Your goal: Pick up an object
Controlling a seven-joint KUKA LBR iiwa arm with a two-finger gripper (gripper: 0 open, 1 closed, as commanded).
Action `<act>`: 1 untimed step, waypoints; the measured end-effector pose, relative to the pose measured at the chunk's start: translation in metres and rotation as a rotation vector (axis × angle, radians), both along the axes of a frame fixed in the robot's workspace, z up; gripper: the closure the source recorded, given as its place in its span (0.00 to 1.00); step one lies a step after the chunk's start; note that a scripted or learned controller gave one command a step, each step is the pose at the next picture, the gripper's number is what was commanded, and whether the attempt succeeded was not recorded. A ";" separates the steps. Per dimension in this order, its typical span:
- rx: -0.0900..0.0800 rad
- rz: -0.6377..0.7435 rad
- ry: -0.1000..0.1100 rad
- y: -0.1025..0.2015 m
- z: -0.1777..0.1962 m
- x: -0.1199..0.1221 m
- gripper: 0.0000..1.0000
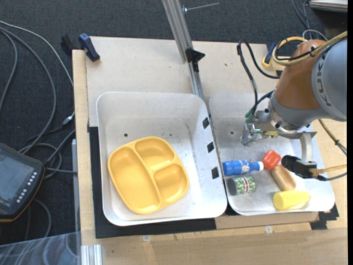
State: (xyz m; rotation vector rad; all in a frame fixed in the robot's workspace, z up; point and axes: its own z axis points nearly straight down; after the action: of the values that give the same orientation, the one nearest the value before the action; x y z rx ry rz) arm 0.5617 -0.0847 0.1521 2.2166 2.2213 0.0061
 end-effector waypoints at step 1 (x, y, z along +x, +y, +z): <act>-0.001 0.000 -0.002 0.000 0.055 0.012 1.00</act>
State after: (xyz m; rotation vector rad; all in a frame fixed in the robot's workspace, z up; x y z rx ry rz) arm 0.5735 -0.0844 0.2076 2.2152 2.2202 0.0073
